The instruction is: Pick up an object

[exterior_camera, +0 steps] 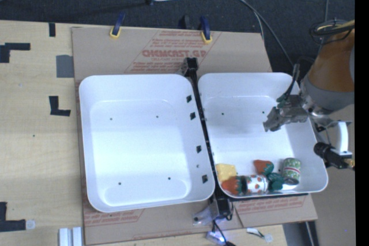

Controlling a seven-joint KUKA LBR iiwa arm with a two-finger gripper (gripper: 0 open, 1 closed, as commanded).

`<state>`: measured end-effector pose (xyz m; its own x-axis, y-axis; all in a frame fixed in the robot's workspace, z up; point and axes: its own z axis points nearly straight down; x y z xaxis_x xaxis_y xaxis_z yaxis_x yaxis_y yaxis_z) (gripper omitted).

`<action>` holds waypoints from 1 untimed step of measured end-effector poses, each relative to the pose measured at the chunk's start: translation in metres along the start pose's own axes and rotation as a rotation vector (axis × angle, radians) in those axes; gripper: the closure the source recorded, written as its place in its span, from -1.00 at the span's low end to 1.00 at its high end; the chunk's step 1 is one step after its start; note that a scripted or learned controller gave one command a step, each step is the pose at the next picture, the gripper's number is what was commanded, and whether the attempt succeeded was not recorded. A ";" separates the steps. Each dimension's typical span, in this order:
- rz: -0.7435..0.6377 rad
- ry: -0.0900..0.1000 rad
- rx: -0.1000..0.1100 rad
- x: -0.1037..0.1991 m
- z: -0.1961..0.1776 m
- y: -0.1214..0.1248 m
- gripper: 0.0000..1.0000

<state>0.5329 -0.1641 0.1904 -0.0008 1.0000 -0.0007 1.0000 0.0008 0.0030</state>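
Your gripper (275, 121) hung over the right bin (242, 86), and you could not tell its state. The objects (259, 177) crowded the bin's near edge, touching one another, so a descent risked nudging neighbours or striking the wall (311, 190). The left bin (138, 86) sat just beside.
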 end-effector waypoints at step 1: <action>0.000 0.000 -0.002 0.005 -0.061 0.002 1.00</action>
<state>0.5351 -0.1592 0.2516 -0.0010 1.0000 -0.0009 1.0000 0.0010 0.0047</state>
